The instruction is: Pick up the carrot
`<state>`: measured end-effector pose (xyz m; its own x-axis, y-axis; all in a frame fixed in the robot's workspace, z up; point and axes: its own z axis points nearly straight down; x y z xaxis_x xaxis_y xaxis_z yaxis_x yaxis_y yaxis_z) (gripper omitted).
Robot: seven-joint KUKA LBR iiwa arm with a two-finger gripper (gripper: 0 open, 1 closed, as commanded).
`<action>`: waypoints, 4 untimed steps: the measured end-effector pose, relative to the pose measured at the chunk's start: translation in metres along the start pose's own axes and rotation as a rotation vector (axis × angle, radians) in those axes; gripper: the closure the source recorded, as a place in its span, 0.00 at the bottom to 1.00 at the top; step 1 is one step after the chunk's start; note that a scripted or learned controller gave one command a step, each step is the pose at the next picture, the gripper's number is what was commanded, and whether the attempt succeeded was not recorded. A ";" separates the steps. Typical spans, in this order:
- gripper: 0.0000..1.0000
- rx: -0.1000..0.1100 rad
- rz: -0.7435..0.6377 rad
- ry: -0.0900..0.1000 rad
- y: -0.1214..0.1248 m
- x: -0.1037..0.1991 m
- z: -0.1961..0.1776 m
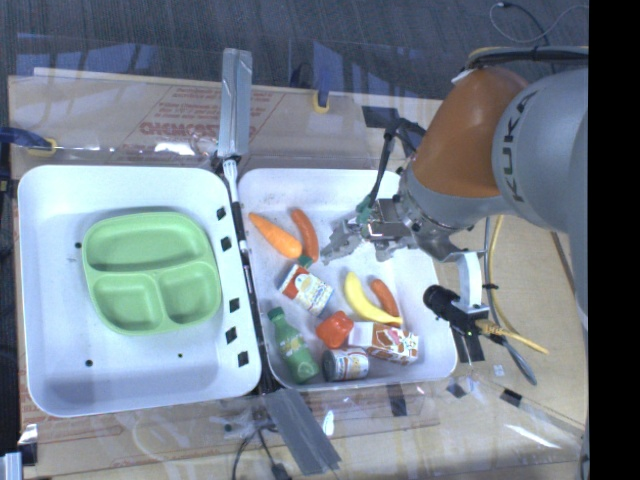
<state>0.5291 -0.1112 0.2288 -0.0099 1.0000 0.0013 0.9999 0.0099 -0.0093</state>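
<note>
Now, going from left to right, the left bin (40, 268) carries a green divided plate (152, 271), and the right bin (300, 180) holds the crowd of toy food. The carrot (275, 235) lies near the upper left corner of the right bin, pointing toward the divider, and a red-orange sausage-like piece (305, 233) lies just beside it on its right. Below them are a small carton (307, 290), a green bottle (292, 346), a can (346, 365), a banana (366, 302) and a flat box (385, 341).

The danger, I think, is a wrong grasp: the carrot and its neighbour have nearly the same colour and lie close together, so the pincer (348, 236) may close on the sausage piece, or push the carrot against the bin wall so that it slips away.

The arm (500, 148) reaches in from the right edge of the bench, the wrist bent down over the middle of the right bin. The pincer hangs right of the carrot, apart from it, and nothing is seen between its fingers; whether it is released or clenched I cannot tell.
</note>
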 end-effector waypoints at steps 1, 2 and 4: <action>0.00 -0.001 -0.041 -0.002 0.058 0.044 0.032; 0.00 -0.004 -0.223 -0.002 0.076 0.017 0.134; 1.00 -0.003 -0.132 -0.002 0.038 0.088 0.039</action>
